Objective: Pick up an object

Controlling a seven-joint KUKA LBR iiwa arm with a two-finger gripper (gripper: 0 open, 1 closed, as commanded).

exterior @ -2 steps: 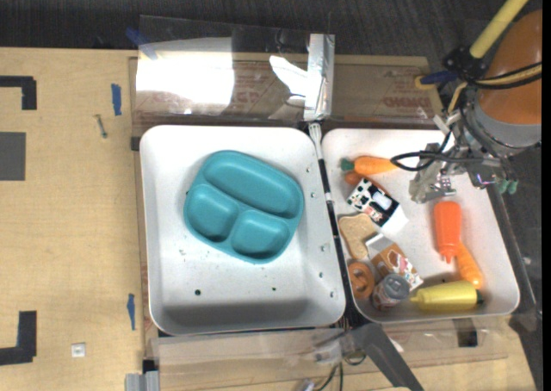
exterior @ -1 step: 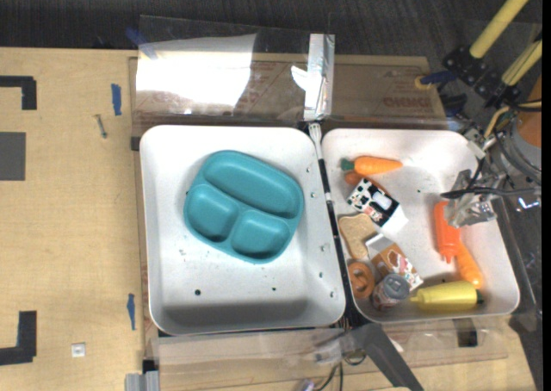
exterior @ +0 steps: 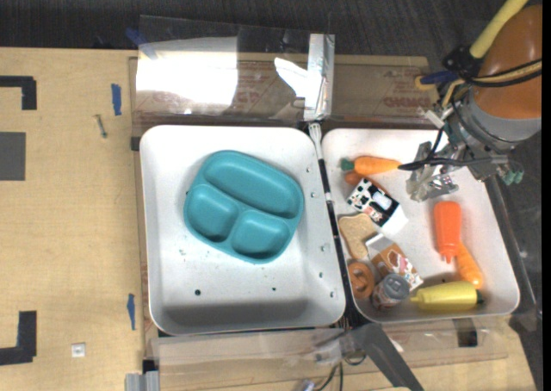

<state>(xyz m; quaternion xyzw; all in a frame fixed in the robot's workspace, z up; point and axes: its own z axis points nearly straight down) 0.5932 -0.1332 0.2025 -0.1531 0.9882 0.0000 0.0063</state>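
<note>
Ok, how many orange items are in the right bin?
3: a carrot near its upper left, an orange bottle right of centre, and a smaller orange piece below it. Clutter may hide more.

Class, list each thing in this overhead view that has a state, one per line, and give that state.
Teal tray: lying upside down in the left bin.
Carrot: lying flat in the right bin.
Orange bottle: lying on its side.
Yellow bottle: lying on its side.
Gripper: over the right bin, holding nothing visible.
</note>
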